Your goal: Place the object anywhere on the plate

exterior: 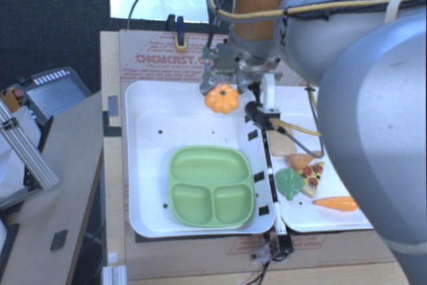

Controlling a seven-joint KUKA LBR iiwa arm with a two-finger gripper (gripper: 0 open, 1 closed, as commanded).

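A small orange toy pumpkin (221, 101) hangs over the far part of the left bin (143, 143), near its back right corner. My gripper (222, 89) points down from the orange wrist band and is shut on the pumpkin's top, with a dark finger on each side of it. The green plate (210, 185), which has three compartments, lies in the near half of the left bin with nothing on it. The pumpkin is beyond the plate's far edge and looks lifted off the bin floor.
The right bin (333, 223) holds several toy foods: a carrot (335, 203), a pizza slice (312, 177), a green leafy piece (289, 182) and a tan bread slice (280, 142). The arm covers much of that bin. A divider wall (265, 163) runs between the bins.
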